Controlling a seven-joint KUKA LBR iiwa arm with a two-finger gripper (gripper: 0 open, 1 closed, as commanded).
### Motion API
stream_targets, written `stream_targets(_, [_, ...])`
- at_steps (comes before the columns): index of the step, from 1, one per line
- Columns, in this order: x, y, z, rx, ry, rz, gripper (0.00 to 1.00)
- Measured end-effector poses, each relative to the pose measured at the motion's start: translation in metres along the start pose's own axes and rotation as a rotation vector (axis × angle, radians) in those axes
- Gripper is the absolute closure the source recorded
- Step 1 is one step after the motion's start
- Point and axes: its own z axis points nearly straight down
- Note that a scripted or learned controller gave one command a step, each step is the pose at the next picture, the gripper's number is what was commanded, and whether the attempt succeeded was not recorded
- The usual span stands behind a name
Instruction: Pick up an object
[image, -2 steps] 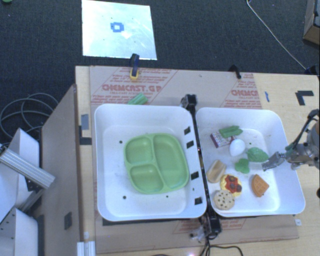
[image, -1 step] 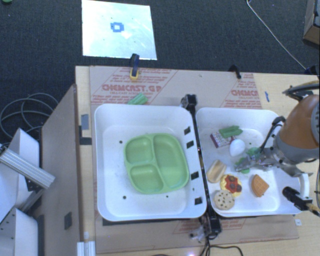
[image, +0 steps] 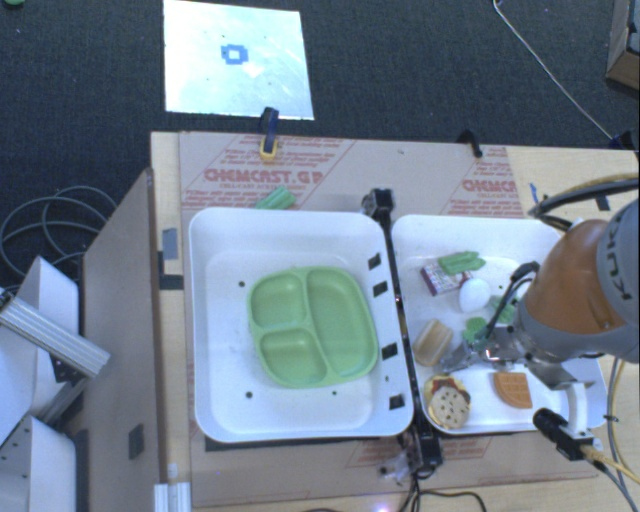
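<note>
Here my gripper (image: 470, 350) hangs low in the right bin (image: 500, 228), near the middle of the toys, and I cannot tell how it is set, since the wrist hides most of it. Nothing is visibly held.

The nearest candidate is the tan bread slice (image: 433, 341), lying just left of the gripper and almost touching it. I judge it light, stiff plastic with smooth faces, so it could slip; taking it across its narrow width should serve better than pinching a corner. The white egg (image: 474, 294), just above the gripper, is round and likely to roll away. The orange waffle (image: 513, 389), below and right of the gripper, lies flat and offers little edge.

Other things in this bin: a round cookie (image: 447, 404) below the bread slice, a green piece (image: 460, 263) and a small red-and-white box (image: 436, 277) above the egg.

The left bin (image: 215, 330), well apart from the gripper, holds a green divided tray (image: 312, 326) with nothing in its compartments.
</note>
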Motion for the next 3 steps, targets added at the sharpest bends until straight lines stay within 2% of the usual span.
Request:
stream_targets(1, [-0.09,0.102,-0.003,-0.016,-0.012,0.002,0.0])
stream_targets(2, [-0.086,0.098,-0.013,-0.009,-0.007,-0.001,1.0])
stream_targets(3, [0.0,0.122,-0.09,-0.013,-0.003,-0.005,1.0])
